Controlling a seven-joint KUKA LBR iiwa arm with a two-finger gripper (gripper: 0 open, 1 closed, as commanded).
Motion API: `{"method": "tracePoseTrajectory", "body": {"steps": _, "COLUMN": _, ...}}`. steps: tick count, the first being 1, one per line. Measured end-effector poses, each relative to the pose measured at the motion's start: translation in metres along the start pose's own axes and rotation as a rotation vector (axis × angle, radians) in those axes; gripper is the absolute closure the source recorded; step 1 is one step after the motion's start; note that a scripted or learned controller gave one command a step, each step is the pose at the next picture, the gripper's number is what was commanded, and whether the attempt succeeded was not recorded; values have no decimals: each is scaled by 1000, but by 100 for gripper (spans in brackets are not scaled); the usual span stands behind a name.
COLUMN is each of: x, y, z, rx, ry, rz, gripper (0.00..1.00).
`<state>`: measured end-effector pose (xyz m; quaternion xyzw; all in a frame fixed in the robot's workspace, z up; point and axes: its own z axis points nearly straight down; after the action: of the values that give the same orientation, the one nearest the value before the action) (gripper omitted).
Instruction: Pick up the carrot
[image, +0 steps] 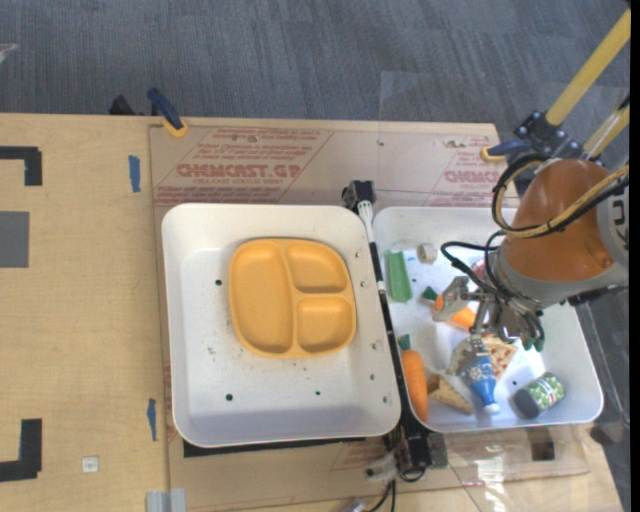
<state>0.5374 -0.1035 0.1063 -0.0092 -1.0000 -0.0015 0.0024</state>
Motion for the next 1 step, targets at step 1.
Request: {"method": "tracePoseTrajectory", "body": {"steps": 1, "x": -14, "y": -10, "z": 16, "rx": -1, "ry": -16, "rz": 349, "gripper": 0}}
